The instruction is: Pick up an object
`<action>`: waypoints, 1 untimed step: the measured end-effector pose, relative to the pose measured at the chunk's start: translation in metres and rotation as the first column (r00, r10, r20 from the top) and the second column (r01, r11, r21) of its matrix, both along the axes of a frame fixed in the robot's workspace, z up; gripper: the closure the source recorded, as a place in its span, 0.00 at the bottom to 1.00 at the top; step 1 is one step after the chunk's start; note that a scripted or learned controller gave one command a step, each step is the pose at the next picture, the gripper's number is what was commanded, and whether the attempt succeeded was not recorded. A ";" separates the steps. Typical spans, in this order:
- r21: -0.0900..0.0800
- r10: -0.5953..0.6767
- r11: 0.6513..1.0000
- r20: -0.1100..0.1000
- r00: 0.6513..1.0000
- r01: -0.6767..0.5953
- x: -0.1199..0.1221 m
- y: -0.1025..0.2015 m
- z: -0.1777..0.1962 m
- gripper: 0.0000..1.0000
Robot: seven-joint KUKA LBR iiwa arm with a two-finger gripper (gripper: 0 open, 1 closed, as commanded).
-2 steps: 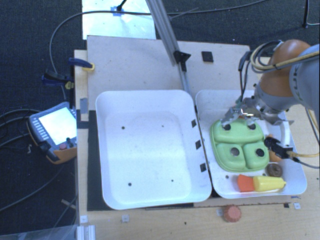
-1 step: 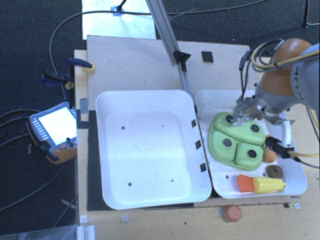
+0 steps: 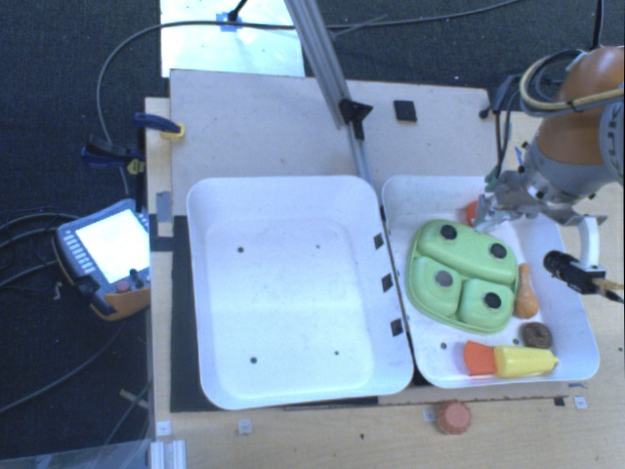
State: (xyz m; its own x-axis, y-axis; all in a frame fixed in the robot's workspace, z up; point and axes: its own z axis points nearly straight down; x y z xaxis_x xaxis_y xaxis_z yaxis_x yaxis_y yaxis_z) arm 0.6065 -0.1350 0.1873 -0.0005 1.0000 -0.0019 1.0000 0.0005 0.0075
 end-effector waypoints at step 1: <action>0.000 0.000 1.000 -0.001 1.000 0.000 -0.006 -0.008 0.052 1.00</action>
State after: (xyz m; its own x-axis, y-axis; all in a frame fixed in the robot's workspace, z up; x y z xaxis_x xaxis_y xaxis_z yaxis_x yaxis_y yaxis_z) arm 0.6009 -0.1425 0.2396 -0.0004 1.0000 -0.0018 1.0000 0.0004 0.0068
